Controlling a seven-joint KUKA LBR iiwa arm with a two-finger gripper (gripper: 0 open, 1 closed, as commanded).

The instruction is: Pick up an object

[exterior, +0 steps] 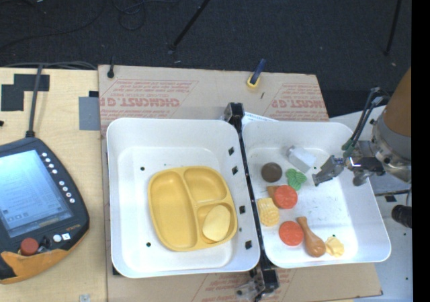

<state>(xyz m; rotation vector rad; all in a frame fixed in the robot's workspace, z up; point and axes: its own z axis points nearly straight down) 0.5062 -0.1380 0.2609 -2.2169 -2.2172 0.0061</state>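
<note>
The right bin (pixel 363 223) holds several toy foods. Among them are a brown disc (pixel 271 172), a green piece (pixel 295 178) and a pale grey block (pixel 304 157). Lower in the bin lie a red round piece (pixel 285 198), a yellow corn-like piece (pixel 269 212), a second red disc (pixel 291 233), a brown drumstick (pixel 311 237) and a small yellow bit (pixel 334 246). My gripper (pixel 339 171) hangs over the right half of this bin, just right of the green piece and the grey block. Nothing visible is in its grasp.
The left bin (pixel 127 159) carries a yellow divided plate (pixel 176 203) with a pale oval piece (pixel 216 222) in its lower right compartment. A teach pendant (pixel 37 200) lies on the bench at far left. The grey arm (pixel 393 139) comes in from the right edge.
</note>
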